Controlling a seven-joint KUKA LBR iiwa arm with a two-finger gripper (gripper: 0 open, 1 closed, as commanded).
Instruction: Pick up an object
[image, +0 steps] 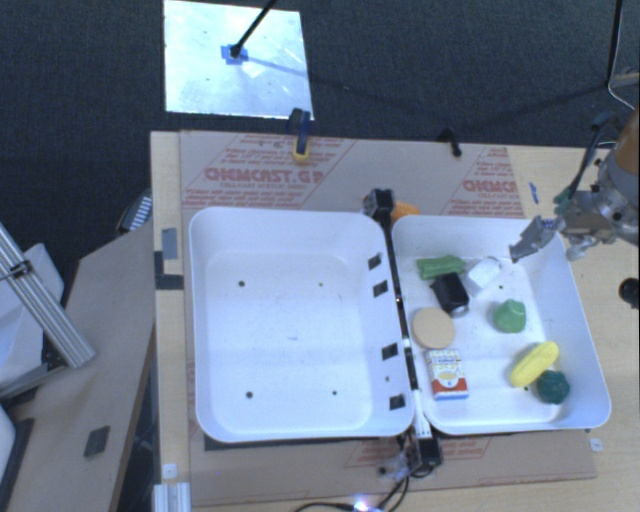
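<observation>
Gripper: the gripper (532, 240) hangs over the upper right part of the right bin (585, 330); whether it is open or closed I cannot tell, and nothing is seen in it.
Right bin contents: all the loose things lie here, spread over its floor.
Green block: a green block (441, 266) lies near the top left, its long axis running left to right.
Black block: a black block (451, 292) sits just below the green one, tilted, nearly touching it.
White piece: a small white piece (485, 272) lies beside the green block's right end, just below the gripper.
Tan disc: a tan disc (434, 328) lies flat near the divider.
Small box: a small box (449, 374) with red and white print lies below the disc, long axis up and down.
Green lump: a green lump (510, 316) sits mid-right, apart from the others.
Banana: a yellow banana (533, 364) lies slanted, upper end pointing right, touching a dark green ball (552, 386).
Left bin: the left bin (215, 240) sits beside it on the counter (520, 165).
</observation>
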